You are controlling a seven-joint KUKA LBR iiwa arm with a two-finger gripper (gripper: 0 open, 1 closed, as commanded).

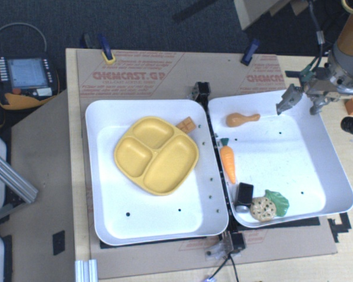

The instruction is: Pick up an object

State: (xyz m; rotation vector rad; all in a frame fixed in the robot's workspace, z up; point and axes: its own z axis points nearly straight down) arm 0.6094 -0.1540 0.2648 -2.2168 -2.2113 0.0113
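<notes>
- The toy drumstick is the thing nearest the hand and, in my judgement, the likeliest pick. It lies in the right bin, near the far wall, toward the inner edge.
- Its long axis runs roughly left to right across the view, fat end to the left, thin bone end pointing right toward the hand.
- The hand hangs over the bin's far right corner, to the right of the drumstick and a little beyond it. Its two fingers stand apart, with nothing between them.
- A reach from here would go leftward and down, with the fingers turned to close across the drumstick's narrow width.
- One toy carrot lies along the bin's inner wall, nearer the camera, its long axis running near to far, green top at the far end.
- At the near inner corner sit one small black block, one cookie and one green leafy piece, bunched close, the cookie overlapping the leaf.
- The left bin holds one yellow divided plate and one small brown waffle-like piece touching its far rim.
- Both bins rest on the worktop, side by side.
</notes>
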